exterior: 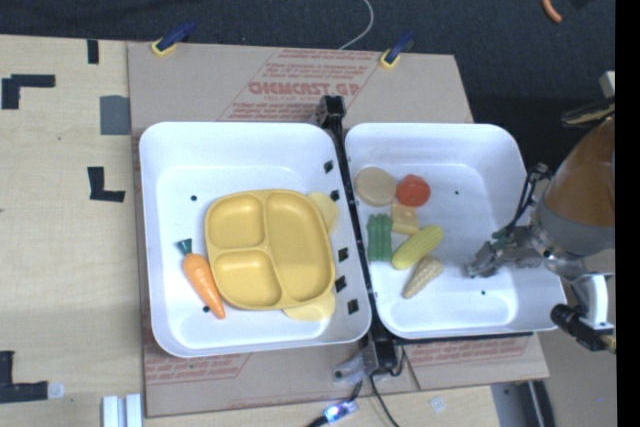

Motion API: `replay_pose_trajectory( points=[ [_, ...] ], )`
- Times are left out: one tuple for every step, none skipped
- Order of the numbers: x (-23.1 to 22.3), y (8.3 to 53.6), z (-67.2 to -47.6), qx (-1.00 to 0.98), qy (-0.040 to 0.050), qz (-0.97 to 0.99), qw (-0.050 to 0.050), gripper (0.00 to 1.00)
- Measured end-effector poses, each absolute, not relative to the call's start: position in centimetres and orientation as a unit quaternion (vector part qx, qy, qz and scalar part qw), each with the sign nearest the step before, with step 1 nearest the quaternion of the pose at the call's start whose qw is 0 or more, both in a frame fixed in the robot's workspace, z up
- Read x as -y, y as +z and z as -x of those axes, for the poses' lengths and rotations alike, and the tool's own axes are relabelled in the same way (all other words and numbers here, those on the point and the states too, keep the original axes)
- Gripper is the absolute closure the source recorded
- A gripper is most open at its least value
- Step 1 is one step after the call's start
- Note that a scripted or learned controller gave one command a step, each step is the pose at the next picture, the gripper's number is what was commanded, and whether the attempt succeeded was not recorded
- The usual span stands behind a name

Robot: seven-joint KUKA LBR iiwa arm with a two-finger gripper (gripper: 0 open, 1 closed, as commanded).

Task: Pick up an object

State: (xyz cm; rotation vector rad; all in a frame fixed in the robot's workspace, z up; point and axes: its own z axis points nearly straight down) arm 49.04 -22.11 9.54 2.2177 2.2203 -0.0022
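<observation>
clearly the approach step is in hand: the gripper (482,262) sits low over the right bin (500,147), near its right wall, above bare floor, with nothing between its fingers; whether they are spread or closed i cannot tell. the nearest candidates lie toward the bin's left side: a corn cob (421,277) just left of the gripper, a yellow piece (416,246) above it, then a green piece (379,237), a tomato (412,190) and a tan disc (376,185). the left bin (160,150) holds a yellow tray (268,247) and a carrot (203,282). next, i judge, the gripper must shift left over the cob, straddle it and close.
</observation>
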Motion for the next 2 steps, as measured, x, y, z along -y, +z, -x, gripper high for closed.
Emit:
replay_pose_trajectory(
  points=[
    [22.0, 14.0, -49.8, -0.708, 0.0005, -0.706, 0.001, 1.0],
    [22.0, 20.3, -50.1, -0.708, 0.0008, -0.706, 0.002, 1.0]
  ],
)
